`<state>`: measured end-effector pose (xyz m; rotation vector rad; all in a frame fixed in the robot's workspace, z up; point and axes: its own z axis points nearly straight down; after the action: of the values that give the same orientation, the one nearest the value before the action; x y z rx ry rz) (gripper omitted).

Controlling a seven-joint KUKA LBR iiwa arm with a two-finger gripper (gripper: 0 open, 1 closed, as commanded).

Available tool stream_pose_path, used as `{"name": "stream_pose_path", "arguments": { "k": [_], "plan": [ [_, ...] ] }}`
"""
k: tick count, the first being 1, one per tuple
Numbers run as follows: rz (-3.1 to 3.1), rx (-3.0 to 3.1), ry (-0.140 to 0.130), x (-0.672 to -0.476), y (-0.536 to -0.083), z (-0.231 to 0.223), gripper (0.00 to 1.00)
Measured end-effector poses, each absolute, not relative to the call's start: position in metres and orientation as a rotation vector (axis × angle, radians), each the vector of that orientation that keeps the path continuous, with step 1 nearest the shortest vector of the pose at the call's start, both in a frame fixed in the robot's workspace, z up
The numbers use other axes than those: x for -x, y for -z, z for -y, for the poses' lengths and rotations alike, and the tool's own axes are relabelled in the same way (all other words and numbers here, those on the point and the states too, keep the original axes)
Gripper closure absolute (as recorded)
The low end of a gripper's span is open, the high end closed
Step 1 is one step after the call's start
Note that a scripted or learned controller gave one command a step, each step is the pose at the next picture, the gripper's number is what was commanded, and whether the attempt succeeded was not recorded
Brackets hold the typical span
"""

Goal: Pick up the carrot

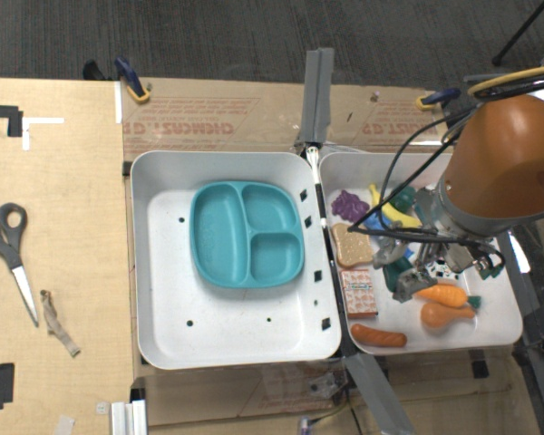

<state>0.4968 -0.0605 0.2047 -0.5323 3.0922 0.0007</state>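
Carrot [442, 294] lies just right of the jaws [408, 284], touching them.

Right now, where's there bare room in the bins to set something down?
The left bin has bare floor all around the teal plate, widest below it toward the near wall. The right bin is crowded: the carrot, sausage, bread and grapes sit under the arm.
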Motion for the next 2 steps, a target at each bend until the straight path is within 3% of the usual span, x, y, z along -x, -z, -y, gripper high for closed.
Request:
{"name": "stream_pose_path", "arguments": {
  "k": [1, 2],
  "plan": [
    [-2.973, 1.011, -0.001, -0.493, -0.178, 0.12, 1.0],
    [-2.744, 1.528, -0.004, -0.513, -0.114, 0.134, 1.0]
  ]
}}
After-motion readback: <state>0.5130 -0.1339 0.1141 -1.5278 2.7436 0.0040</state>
